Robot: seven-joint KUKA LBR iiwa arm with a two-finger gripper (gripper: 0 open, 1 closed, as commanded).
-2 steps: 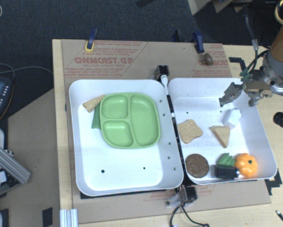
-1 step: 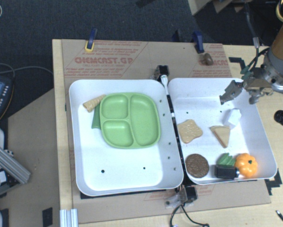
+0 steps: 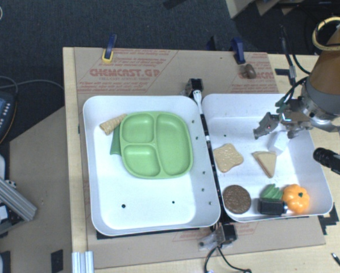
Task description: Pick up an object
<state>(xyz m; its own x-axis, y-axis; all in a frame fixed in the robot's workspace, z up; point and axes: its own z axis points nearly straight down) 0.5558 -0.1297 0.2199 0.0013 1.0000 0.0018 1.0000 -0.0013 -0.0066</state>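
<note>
The right bin (image 3: 238,110) holds a tan bread slice (image 3: 227,157), a triangular bread wedge (image 3: 266,163), a round brown patty (image 3: 236,198), an orange pumpkin (image 3: 297,198) and a green and black piece (image 3: 270,201). My gripper (image 3: 281,129) hovers over the upper right part of this bin, above and just behind the wedge. It is open, its fingers spread wide with nothing between them.
The left bin (image 3: 102,169) carries a green divided plate (image 3: 156,144) with a tan cracker piece (image 3: 111,124) at its upper left corner. A black divider with clips runs between the bins. The arm's body fills the right edge above the right bin.
</note>
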